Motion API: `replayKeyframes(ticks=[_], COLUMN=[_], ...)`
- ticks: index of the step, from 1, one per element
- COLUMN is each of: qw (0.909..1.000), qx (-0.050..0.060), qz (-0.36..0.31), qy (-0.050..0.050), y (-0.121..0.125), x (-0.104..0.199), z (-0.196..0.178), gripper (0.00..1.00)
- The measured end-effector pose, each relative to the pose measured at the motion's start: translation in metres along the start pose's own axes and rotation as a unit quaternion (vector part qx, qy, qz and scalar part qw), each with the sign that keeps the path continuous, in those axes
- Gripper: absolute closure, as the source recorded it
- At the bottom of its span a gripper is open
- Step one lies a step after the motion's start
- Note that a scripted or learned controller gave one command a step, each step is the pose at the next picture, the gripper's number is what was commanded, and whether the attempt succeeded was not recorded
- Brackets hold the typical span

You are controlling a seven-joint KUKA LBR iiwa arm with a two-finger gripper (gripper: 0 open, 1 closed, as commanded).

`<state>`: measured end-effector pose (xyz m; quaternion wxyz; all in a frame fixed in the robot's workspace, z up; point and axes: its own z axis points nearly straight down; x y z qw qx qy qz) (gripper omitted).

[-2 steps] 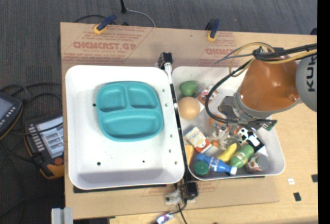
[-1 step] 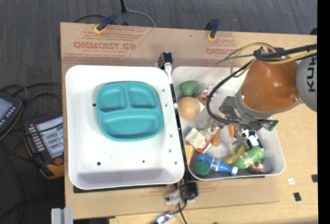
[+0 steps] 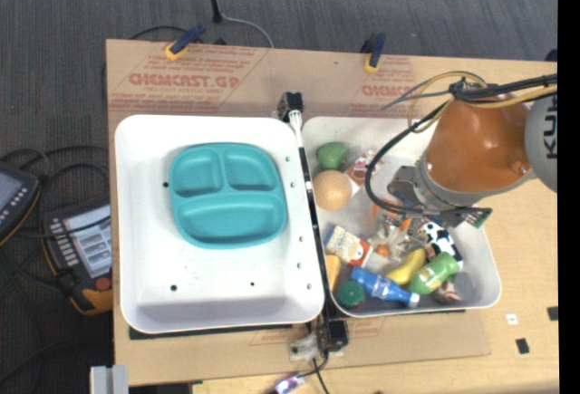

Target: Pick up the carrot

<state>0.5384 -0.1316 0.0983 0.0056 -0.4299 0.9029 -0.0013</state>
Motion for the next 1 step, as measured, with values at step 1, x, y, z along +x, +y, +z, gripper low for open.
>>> replayKeyframes(ticks=[1], qw=[0.9956], qx=[-0.005], qz=[0.094], qy=[0.006], y=[-0.0187], x=[-0.0134], z=[0.0101], gripper=[1.00])
